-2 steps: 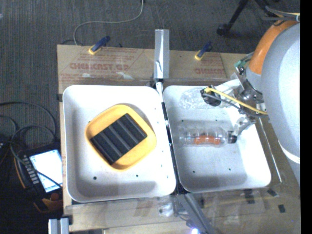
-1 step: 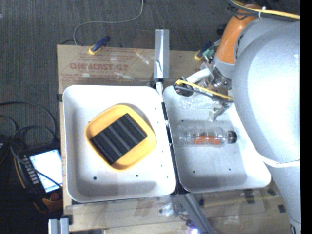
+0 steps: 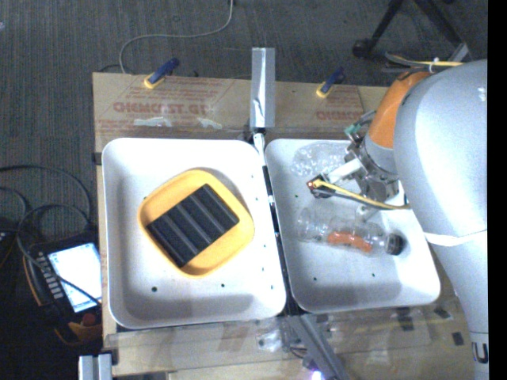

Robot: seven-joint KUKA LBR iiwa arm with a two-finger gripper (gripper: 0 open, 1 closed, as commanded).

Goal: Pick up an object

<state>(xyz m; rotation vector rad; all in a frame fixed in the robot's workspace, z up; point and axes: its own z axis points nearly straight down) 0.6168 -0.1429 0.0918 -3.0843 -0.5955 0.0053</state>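
Note:
A yellow block with a black ribbed top [image 3: 196, 221] lies in the left bin [image 3: 127, 291]. In the right bin [image 3: 356, 287] a clear plastic bottle with an orange label [image 3: 345, 237] lies on its side, its dark cap [image 3: 394, 245] pointing right. A crumpled clear plastic piece [image 3: 311, 160] rests near that bin's far left corner. My gripper [image 3: 366, 180] hangs over the far right part of the right bin, just above and beyond the bottle, to the right of the clear piece. Nothing shows between its fingers.
The grey arm [image 3: 444, 149] covers the right bin's right side. A metal post [image 3: 262, 85] stands behind the seam between the bins. Two blue-and-yellow clamps [image 3: 161, 72] hold the board at the back. A tablet [image 3: 71, 271] sits on the floor at the left.

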